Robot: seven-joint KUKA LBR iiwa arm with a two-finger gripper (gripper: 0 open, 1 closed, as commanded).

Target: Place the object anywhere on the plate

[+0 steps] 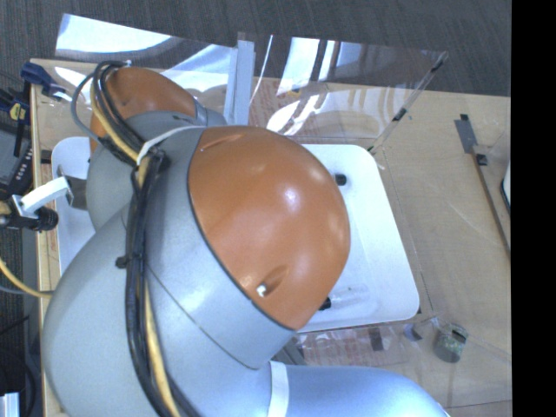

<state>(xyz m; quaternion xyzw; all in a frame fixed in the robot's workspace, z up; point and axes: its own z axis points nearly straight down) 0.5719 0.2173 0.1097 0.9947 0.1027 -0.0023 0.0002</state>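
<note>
Grey-orange arm (pixel 234 259) looming close, white bin (pixel 382 233) perhaps bare behind, pincer state unclear

Dark carpet (pixel 261 3) — pale wooden bench (pixel 452 198)

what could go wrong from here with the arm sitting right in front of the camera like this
1. The arm hides most of both bins, so the plate and the object cannot be checked; a missed grasp or a bad placement might go unnoticed.
2. The cable bundle runs along the arm and loops near the top; it could snag as the joints turn.
3. The clear panel stands close behind the white bin; a wide swing might hit it.
</note>
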